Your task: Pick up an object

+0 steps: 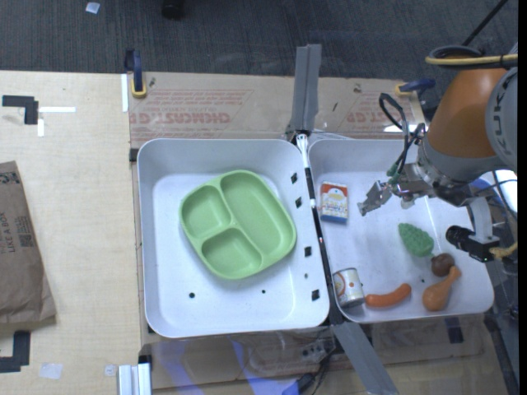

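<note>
1. 2 white bins are set side by side on the bench: the left bin (156, 245) and the right bin (362, 159).
2. A green plate (239, 223) with 3 compartments is seen lying flat in the middle of the left bin.
3. The gripper (377, 197) is held over the upper middle of the right bin, below the arm's orange band (461, 113).
4. Whether its fingers are open or closed cannot be told, as they are small and blurred; nothing is seen between them.
5. A small carton (333, 202) is found near the right bin's left wall, just left of the gripper and apart from it.
6. A green leaf (416, 239) is placed below and to the right of the gripper, well clear of it.
7. A can (347, 287) is seen on its side at the right bin's lower left corner.
8. An orange sausage (387, 297) is laid just right of the can, near the front wall.
9. A drumstick (442, 288) is seen at the lower right, with a brown lump (442, 263) touching its upper end.
</note>
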Available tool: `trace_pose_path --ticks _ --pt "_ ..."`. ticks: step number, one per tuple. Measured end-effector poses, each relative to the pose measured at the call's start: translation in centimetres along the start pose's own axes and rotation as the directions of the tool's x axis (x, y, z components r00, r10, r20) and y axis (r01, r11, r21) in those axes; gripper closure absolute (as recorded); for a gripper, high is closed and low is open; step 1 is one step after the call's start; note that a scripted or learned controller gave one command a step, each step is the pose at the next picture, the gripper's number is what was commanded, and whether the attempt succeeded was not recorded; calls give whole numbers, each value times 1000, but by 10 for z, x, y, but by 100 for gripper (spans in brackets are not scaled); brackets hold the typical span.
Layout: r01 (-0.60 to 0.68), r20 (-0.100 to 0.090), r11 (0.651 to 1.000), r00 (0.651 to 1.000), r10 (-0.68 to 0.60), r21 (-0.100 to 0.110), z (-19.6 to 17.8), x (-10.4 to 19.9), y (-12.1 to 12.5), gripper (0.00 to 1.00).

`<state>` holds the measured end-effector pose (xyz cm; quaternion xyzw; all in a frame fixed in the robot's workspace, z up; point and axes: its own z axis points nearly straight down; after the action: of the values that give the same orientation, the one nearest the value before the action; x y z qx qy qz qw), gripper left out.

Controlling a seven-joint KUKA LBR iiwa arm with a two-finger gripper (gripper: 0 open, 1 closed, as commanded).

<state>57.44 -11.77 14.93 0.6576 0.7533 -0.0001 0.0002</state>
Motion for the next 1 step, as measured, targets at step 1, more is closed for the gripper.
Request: trace_pose_path --ticks 1 --pt "-15 1 1000 1000 15 1 4 -72 -9 0"
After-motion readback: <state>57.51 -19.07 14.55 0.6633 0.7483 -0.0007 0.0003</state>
